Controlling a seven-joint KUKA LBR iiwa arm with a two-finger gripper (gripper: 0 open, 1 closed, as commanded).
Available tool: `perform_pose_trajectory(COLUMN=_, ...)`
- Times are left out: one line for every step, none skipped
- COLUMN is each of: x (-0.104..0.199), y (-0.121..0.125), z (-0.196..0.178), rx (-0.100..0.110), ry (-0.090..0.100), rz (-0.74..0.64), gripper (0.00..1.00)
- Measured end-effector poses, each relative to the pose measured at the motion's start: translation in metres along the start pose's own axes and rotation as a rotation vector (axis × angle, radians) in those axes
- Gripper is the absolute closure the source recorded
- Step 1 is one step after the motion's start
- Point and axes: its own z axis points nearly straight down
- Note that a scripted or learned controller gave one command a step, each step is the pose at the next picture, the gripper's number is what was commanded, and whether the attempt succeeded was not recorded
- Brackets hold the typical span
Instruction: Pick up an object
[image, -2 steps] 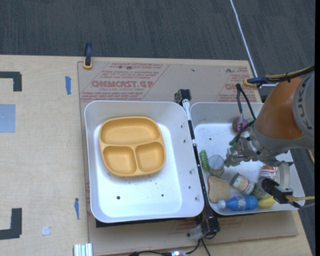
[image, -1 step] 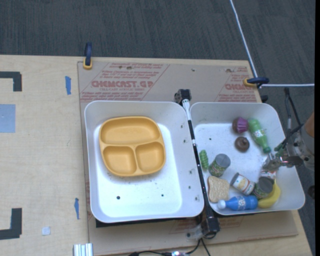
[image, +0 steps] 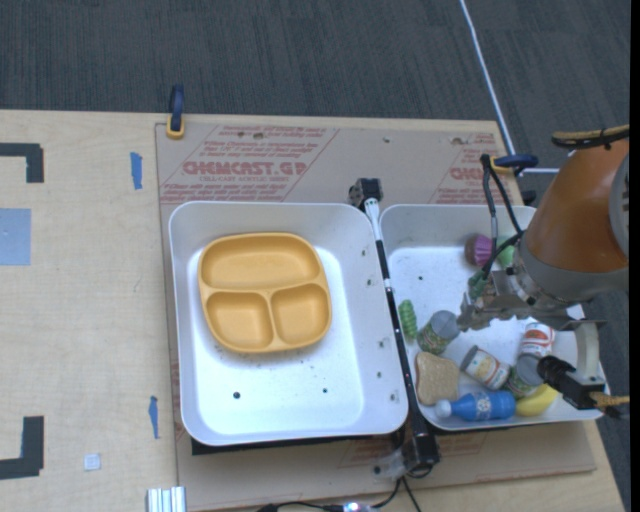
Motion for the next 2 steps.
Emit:
perform_pose_trajectory(x=-0.001, y=0.0, z=0.0, rx=0.0, ry=-0.001, rz=0.001, gripper=0.0)
perform_pose_trajectory(x=-0.038, y=-0.022, z=0.069, rx=0.005, ry=0.0, rz=0.003, gripper=0.0)
